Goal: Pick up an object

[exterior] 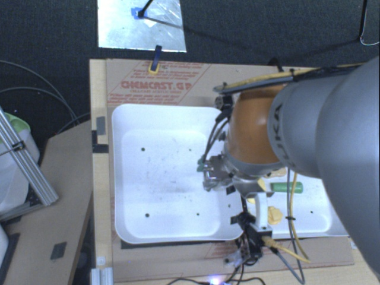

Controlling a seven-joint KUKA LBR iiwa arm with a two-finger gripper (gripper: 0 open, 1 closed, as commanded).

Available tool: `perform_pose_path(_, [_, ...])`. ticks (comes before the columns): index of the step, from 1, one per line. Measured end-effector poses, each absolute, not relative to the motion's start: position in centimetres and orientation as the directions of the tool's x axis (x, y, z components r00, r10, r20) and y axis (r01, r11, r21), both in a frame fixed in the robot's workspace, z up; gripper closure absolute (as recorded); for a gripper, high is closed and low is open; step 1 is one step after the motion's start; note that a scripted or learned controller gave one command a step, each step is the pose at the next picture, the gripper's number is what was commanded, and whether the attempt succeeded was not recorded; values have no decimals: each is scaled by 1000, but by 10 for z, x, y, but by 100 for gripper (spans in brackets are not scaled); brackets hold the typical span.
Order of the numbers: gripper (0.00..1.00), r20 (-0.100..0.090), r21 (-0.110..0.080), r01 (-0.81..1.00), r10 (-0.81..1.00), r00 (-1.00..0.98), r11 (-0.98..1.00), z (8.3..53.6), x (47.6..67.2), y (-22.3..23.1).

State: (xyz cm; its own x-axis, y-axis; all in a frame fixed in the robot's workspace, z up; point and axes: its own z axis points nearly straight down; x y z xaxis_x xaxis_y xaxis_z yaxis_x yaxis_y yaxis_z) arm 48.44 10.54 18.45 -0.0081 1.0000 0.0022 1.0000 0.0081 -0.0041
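The grey arm with its orange band (255,129) reaches in from the right and hangs over the seam between the two white bins. Its wrist and gripper (212,174) sit above the right edge of the left bin (127,159). In the right bin (314,218), a green-handled tool (288,187) and a yellow object (274,214) lie just right of the gripper, partly hidden by the arm. Nothing shows between the gripper and the bin floor from this angle.
The bins rest on a cardboard sheet (160,82) printed with red letters. A shiny metal plate (141,16) lies behind it. Cables and yellow wires (279,248) trail at the front edge. A metal frame and a side table stand at left.
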Motion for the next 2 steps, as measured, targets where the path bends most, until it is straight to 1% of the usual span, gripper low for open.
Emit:
perform_pose_path(1, [100, 10, 19, 1000, 1000, -15, 14, 338, 508, 197])
perform_pose_path(2, [100, 7, 18, 1000, 1000, -3, 3, 470, 487, 153])
